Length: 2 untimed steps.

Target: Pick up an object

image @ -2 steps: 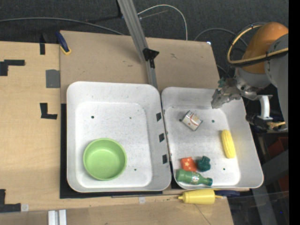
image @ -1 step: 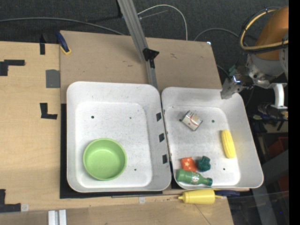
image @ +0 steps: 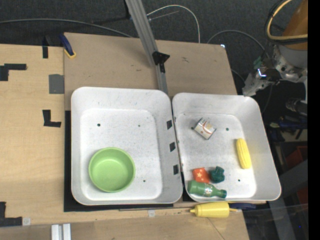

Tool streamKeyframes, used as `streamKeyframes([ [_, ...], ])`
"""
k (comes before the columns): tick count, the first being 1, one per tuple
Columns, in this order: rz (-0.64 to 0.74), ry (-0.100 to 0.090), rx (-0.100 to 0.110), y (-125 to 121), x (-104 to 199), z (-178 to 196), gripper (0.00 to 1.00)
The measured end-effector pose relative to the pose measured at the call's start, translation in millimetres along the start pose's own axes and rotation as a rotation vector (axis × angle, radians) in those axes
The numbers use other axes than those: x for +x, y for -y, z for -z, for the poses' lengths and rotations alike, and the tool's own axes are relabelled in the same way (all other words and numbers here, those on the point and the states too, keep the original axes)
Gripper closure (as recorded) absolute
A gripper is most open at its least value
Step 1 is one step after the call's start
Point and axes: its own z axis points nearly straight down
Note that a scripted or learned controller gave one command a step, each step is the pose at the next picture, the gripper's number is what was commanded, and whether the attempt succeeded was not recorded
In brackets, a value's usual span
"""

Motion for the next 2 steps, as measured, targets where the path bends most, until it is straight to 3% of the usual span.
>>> streamKeyframes([
  [2, 0.005, -0.004, 0.006, -0.5, 117.5, 9.2, 1.00],
])
